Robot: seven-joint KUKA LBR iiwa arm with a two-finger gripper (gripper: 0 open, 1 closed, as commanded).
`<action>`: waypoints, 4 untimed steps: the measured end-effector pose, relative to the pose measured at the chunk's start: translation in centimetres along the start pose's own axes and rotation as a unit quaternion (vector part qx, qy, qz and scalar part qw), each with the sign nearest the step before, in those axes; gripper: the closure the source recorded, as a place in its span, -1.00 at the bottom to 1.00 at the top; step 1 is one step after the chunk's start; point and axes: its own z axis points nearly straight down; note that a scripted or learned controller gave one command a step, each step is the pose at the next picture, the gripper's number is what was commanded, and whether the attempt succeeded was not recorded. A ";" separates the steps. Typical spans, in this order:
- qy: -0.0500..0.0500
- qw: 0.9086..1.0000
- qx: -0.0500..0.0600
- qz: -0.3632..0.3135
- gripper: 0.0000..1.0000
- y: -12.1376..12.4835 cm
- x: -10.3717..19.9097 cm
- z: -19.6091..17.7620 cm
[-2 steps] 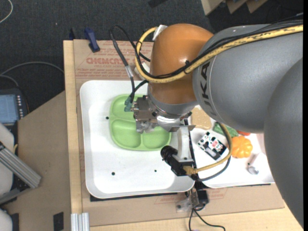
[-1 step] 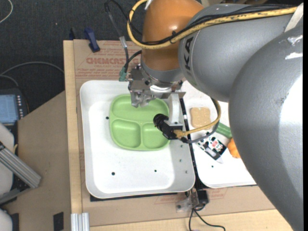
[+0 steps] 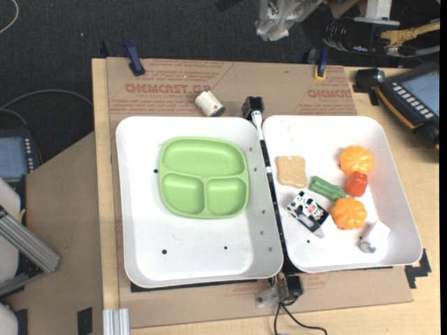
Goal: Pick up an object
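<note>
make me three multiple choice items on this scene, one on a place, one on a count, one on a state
1. Where does the green tray lie?
A. in the left bin
B. in the right bin
C. on the cardboard outside both bins

2. How many orange pumpkins are in the right bin?
A. none
B. two
C. four

3. What state is the green tray in?
A. heaped with toys
B. flipped upside down
C. upright with nothing in its compartments

Answers:
1. A, the tray sits in the middle of the left bin.
2. B, one pumpkin lies near the far right side and another pumpkin nearer the front, with a red piece between them.
3. C, its three hollows face up and show bare green.
</note>
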 end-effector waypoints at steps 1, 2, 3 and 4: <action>-0.004 1.000 0.018 0.003 1.00 -5.2 -5.0 14.2; -0.002 1.000 0.016 -0.005 1.00 -9.9 3.2 19.7; -0.002 1.000 0.010 -0.001 1.00 -9.5 2.7 18.2; -0.002 1.000 0.012 -0.003 1.00 -12.1 6.4 18.4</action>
